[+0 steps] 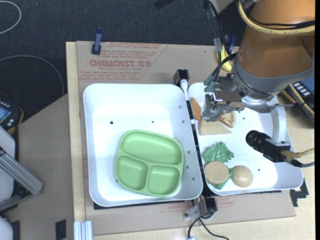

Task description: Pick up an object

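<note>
Bread slice (pixel 214 128), a flat tan square, lay in the upper left part of the right bin (pixel 260 184), right of centre in the frame. It seemed the likeliest target, because the arm (pixel 275 39) reached in from the upper right and hung its wrist directly over it. A small wedge-shaped piece (pixel 229 119) sat touching the slice's upper right corner, partly under the wrist hardware. An orange-brown sausage-like piece (pixel 196 110) rested against the bin's left wall just beside the slice. That crowding probably explained the steep approach from above, since a sideways reach would have knocked the neighbours.

Whether the jaws were wide or narrow could not be told. They were lost in the dark metal low on the wrist, and nothing was visibly held between them. They appeared close to the slice's upper edge, though contact could not be confirmed.

Lower in the same bin a green leafy piece (pixel 218 152) lay above two round buns (pixel 216 173) (pixel 242 176), all well clear of the wrist. The left bin (pixel 100 96) held a green divided plate (pixel 150 161) at lower centre. Both bins sat side by side on a board-covered tabletop (pixel 120 61), which kept them level and within the arm's reach. A flat slice offers little edge to pinch, so a miss seemed quite possible.
</note>
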`<state>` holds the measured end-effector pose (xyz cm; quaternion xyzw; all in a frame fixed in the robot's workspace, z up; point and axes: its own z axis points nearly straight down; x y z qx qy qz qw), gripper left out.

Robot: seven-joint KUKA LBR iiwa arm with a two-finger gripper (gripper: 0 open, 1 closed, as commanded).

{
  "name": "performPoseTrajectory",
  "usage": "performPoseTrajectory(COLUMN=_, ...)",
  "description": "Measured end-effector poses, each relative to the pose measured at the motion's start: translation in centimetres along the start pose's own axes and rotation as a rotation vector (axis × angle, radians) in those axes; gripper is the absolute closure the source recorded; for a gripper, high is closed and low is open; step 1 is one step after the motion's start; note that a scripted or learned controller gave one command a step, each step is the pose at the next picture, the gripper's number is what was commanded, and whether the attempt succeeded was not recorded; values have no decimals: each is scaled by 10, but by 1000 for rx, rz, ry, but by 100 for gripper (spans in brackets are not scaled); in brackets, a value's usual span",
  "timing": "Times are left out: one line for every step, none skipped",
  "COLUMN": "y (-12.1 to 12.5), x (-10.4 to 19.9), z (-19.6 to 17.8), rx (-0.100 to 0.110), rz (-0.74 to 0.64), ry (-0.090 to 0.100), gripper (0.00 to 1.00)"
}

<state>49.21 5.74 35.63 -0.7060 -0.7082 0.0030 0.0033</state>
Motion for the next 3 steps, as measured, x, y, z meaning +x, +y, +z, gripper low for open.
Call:
performPoseTrajectory(y=-13, x=-11, z=-97, rx=-22, rz=3, ry=1, gripper=100)
performPoseTrajectory(y=-13, x=-10, z=-102, rx=-14, rz=2, ry=0, gripper=100)
performPoseTrajectory(y=-14, x=23, z=41, rx=8, rz=2, ry=-2, gripper=100)
